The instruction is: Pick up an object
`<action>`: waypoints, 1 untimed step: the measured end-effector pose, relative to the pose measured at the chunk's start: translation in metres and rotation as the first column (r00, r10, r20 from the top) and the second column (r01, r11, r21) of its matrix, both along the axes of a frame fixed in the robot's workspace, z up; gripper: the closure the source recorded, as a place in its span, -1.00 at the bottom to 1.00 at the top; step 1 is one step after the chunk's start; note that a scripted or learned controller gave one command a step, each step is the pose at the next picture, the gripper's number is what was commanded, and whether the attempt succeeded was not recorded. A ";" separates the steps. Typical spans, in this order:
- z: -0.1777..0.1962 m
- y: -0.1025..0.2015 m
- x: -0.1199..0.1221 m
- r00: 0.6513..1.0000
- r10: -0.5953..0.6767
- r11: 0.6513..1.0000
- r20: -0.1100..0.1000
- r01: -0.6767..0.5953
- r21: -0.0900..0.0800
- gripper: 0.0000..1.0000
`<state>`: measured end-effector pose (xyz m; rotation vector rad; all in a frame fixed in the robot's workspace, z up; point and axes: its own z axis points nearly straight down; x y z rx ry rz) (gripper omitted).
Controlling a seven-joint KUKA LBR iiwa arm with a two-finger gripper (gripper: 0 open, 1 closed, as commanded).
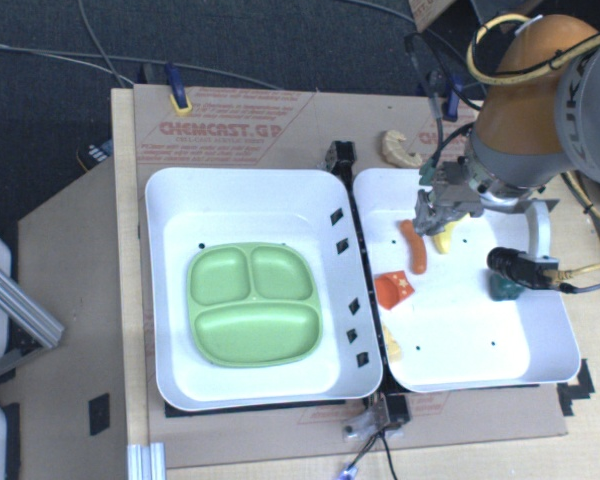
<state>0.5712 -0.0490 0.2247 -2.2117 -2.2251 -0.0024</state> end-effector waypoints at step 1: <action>-0.008 0.055 0.006 1.000 0.000 1.000 -0.001 0.000 -0.002 1.00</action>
